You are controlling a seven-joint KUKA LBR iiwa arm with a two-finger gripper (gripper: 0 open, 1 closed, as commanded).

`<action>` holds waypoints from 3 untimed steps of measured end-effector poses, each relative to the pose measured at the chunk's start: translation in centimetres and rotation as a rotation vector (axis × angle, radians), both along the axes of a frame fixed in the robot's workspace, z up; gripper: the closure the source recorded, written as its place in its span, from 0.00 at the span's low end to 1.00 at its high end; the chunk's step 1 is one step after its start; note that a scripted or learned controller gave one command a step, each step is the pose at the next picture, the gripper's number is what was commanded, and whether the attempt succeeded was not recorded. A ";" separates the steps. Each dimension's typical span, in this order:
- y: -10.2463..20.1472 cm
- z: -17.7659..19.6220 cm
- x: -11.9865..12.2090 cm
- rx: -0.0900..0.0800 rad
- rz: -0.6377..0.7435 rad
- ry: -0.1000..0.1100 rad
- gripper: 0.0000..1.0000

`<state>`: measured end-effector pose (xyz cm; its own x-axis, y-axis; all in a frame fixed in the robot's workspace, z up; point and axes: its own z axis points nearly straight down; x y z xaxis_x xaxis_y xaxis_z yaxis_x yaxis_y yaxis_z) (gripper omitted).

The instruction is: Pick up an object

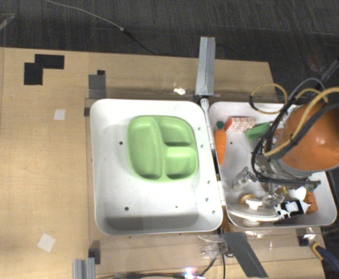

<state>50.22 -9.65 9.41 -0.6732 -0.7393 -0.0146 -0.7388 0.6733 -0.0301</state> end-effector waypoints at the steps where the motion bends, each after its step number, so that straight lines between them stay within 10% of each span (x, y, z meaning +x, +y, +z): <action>1: 0.6 0.0 -0.2 -0.006 0.452 -0.002 0.00; 3: -0.2 -0.1 2.6 0.002 -0.183 0.004 0.00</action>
